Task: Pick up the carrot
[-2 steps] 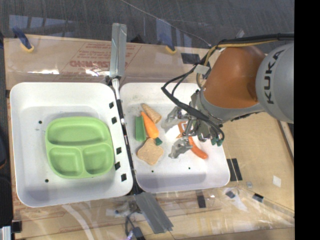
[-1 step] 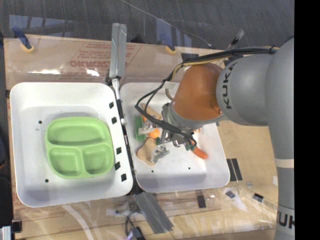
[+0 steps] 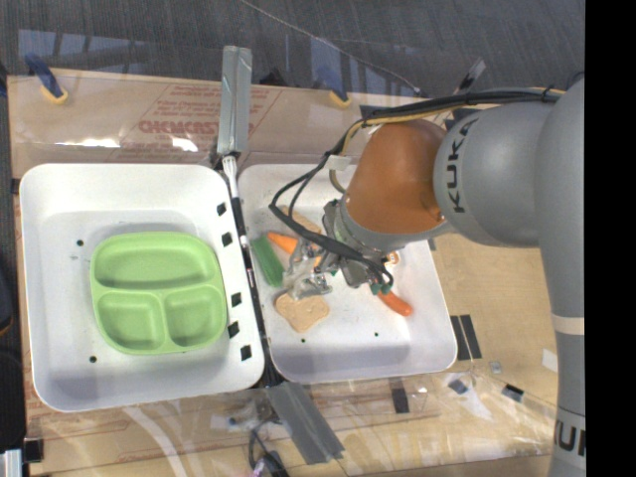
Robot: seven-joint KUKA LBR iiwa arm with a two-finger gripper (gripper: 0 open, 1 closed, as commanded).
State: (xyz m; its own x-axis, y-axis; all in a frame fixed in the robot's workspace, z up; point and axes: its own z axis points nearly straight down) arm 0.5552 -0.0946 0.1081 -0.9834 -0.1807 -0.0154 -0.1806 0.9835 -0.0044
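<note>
End effector: low in right bin; finger state cannot tell.
Carrot: right bin floor, just right of end effector, apart.
Other items: green piece, tan cookie.
Technique: shift right, align across carrot's width, descend squarely.

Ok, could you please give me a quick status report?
Two-finger gripper low in right white bin, grip unclear. Orange carrot lying free. Green stick, tan piece nearby.
</note>
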